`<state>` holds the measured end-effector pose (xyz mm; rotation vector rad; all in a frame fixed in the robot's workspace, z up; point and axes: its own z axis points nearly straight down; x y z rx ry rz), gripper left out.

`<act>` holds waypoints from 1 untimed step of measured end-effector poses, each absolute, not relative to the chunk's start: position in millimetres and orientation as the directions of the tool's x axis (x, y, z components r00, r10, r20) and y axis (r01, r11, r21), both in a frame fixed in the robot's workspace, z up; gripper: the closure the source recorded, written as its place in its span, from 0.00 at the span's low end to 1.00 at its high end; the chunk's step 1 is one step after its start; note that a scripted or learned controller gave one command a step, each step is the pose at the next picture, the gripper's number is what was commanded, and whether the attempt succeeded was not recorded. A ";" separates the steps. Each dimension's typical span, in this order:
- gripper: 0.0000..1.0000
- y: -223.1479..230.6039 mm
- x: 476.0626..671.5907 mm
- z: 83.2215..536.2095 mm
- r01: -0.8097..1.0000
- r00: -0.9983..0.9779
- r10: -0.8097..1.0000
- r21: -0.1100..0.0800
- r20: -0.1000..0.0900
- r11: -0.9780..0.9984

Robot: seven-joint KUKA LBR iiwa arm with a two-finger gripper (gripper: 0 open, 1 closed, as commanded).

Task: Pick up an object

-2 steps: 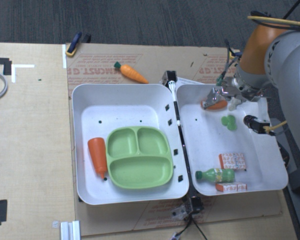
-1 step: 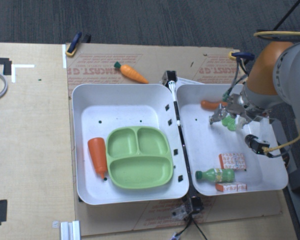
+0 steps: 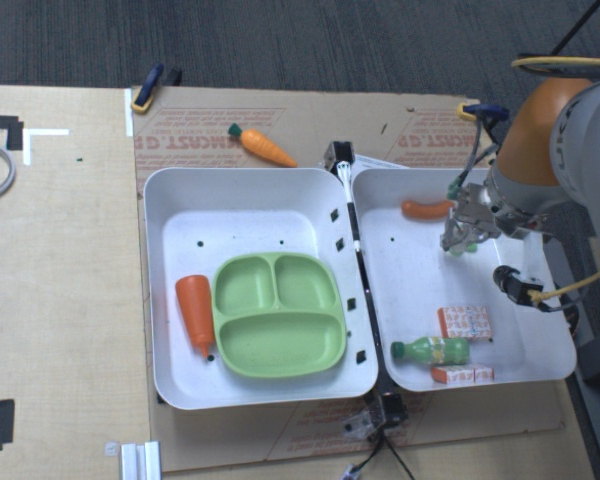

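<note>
Grey and orange, the arm reaches into the right bin (image 3: pixel 540 368) from the right, its jaws (image 3: pixel 462 236) hanging low over the bin's upper half. Whether the jaws are parted or closed cannot be told at this slant, and nothing can be made out between them.

Closest to the jaws is a sausage (image 3: pixel 426 208), lying just beside them toward the bin's far wall; it looks the likeliest thing to pick up, given how near the jaws sit. Farther from the jaws, toward the near wall, lie a small red-and-white box (image 3: pixel 466 322), a green bottle (image 3: pixel 432 350) on its side and a second small packet (image 3: pixel 462 374), well apart from the jaws.

Beyond the divider, well away from the jaws, the left bin (image 3: pixel 170 208) carries a green divided plate (image 3: pixel 278 315) with an orange cylinder (image 3: pixel 194 312) just beside it. A toy carrot (image 3: pixel 264 146) lies outside both bins on the cardboard sheet.

Both bins rest on brown cardboard on a pale wooden worktop (image 3: pixel 60 298), clamped at the corners, probably to keep them from sliding; dark carpet lies behind.
</note>
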<state>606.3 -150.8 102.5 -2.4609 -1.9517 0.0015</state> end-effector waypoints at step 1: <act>0.00 -150.8 606.3 102.5 0.974 0.228 0.974 -0.001 0.000 -0.228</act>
